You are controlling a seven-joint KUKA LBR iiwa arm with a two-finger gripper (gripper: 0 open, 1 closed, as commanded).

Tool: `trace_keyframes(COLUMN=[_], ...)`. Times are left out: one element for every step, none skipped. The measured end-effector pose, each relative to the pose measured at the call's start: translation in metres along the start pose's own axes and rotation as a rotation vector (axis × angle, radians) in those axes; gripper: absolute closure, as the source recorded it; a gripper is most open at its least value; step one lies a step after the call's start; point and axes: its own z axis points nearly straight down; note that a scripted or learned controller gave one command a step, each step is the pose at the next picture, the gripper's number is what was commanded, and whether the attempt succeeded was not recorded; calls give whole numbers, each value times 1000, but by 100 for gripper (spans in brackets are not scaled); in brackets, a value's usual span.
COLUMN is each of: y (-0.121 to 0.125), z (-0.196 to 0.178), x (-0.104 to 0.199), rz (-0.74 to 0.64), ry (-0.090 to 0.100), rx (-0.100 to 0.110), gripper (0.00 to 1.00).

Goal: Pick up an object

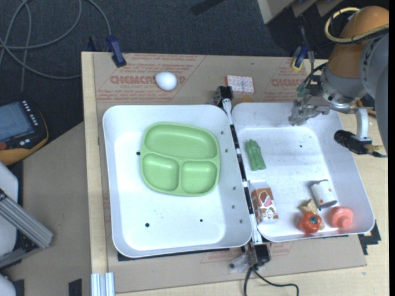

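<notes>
Candidate objects all sit in the right white bin: a flat green rectangular block near its left wall at mid frame, a small printed carton with red and brown artwork just below it against the same wall, and a cluster at lower right — a short white cylinder, an orange-red round toy, and a pink-red rounded piece, the last two close together near the front rim.

Gripper hangs at the bin's upper edge, upper right of frame, above bare floor. Nothing sits between its tips; whether they're spread or closed, can't tell from this angle.

Step, as I read it: approach, no target committed, nothing lifted. Green block is the nearest item, down-left of the tool. It lies flat and alone, long axis roughly vertical in frame, so a pinch across its short width looks cleanest. Lower-right cluster is riskier: parts are crowded and rounded, likely to roll or get nudged.

Left white bin holds a pale green three-compartment plate, well apart from the arm. A white egg-shaped ball rests on the cardboard above it.
</notes>
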Motion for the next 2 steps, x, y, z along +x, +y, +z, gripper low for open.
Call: trace_keyframes(y=[-1, -24], z=[1, -56], x=[-1, 77], rz=[1, 0], ry=[-1, 2], rx=[2, 3], gripper=[0, 0])
